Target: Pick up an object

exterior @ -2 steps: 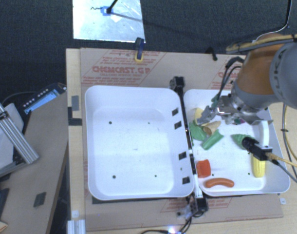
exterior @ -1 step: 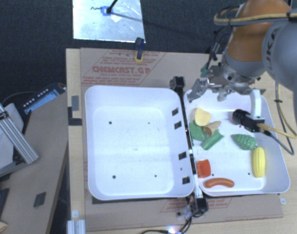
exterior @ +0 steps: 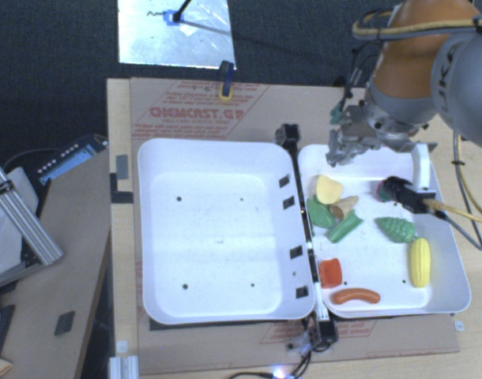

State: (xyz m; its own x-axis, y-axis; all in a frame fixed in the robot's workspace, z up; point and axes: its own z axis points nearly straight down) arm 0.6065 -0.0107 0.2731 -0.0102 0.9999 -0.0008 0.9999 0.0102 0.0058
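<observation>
While its grip state cannot be told, the gripper (exterior: 341, 153) hovers above the yellow toy (exterior: 329, 189); cardboard (exterior: 195, 105) reads "CHEMCAST".

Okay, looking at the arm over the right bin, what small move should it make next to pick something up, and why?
Probably lower the tool a little toward the near side, onto the yellow piece. The tool hangs over the far end of the right bin with nothing visibly in it, and that piece is the closest item.
</observation>
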